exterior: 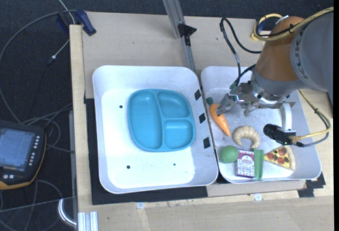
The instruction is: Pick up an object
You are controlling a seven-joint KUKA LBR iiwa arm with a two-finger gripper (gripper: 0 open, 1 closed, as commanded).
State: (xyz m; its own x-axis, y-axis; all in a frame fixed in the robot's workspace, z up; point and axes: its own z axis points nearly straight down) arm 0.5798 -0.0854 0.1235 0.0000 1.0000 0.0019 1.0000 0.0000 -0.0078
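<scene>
My gripper (236,108) hangs over the middle of the right bin (214,75), open, with nothing between its fingers. An orange carrot (220,119) lies just to its lower left, close to the left fingertip. A croissant (247,135) sits directly below the gripper. Along the bin's front edge lie a green ball (229,154), a small pink-and-white box (244,164), a green stick (258,163) and a pizza slice (280,157).
The left bin (106,92) holds a blue divided plate (160,119). A metal pole (175,7) slants in from the top toward the gap between the bins. The arm (296,55) covers the right bin's far right part.
</scene>
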